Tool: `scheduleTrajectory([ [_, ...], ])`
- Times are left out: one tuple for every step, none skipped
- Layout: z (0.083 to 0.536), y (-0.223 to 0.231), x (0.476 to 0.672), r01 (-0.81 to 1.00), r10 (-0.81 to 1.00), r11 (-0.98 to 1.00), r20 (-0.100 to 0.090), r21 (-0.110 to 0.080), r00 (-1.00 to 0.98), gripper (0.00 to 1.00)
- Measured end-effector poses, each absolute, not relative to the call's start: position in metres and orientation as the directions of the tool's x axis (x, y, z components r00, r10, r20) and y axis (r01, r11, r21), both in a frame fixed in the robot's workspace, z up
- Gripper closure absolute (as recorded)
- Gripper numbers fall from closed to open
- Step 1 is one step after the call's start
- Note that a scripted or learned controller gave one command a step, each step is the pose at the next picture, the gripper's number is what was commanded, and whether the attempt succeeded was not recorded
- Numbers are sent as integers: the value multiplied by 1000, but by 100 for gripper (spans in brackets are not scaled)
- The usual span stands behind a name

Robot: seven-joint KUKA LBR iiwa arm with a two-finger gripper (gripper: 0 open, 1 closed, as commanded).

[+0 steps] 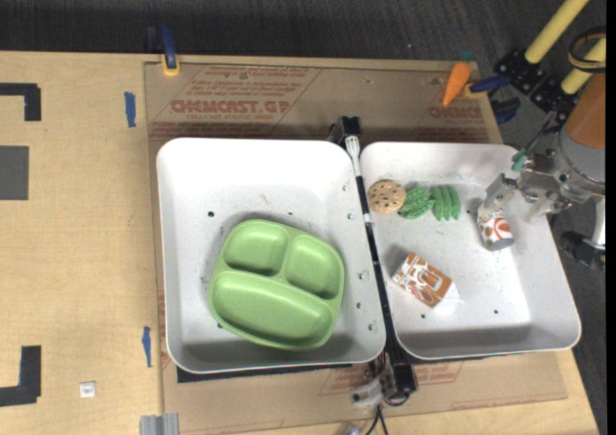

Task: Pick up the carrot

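Carrot [456, 83]: small, orange, tapered, green top, lying on the cardboard behind the right bin [539, 327], outside it. My gripper [499, 217] sits low in that bin, jaws closed on a small red-and-white can [496, 230]. Nearby: round cookie [386, 196], ridged green toy [431, 203], glossy packet [422, 280].

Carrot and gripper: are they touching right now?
Apart. The camera view shows the carrot on the cardboard beyond the right bin, with bare bin floor between it and the gripper.

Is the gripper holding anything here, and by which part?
Cannot be told: the gripper sits directly over a small orange-and-white item in the right white bin.
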State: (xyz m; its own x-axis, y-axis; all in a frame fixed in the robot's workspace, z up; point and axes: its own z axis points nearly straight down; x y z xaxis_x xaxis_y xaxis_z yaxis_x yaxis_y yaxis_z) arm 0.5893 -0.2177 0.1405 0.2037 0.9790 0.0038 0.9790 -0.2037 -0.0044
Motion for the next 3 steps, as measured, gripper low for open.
scheduleTrajectory([
  [94,-192,647,917,917,-398,-1,2,398,0],
  [89,-154,663,780,780,-626,-17,-12,626,0],
  [115,-140,622,324,324,-946,-4,-5,946,0],
])
